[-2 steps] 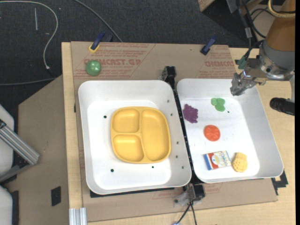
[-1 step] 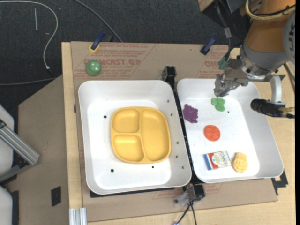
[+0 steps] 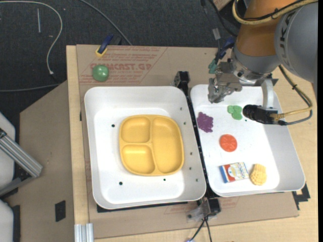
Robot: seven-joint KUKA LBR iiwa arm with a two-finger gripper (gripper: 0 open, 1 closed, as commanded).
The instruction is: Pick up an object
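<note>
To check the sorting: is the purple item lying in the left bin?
No, the purple grape bunch lies in the right bin, near its left wall.

Gripper (image 3: 218, 96) poised over right bin (image 3: 287, 150), at its rear-left corner. Grape cluster (image 3: 205, 121) just below-left of gripper; leafy piece (image 3: 234, 111) just right; round fruit (image 3: 228, 142) further forward; carton (image 3: 233, 172) and corn piece (image 3: 258, 174) well forward, side by side. Divided plate (image 3: 151, 145) in left bin (image 3: 101, 135), far left. Ball (image 3: 100, 73) on board, behind.
</note>
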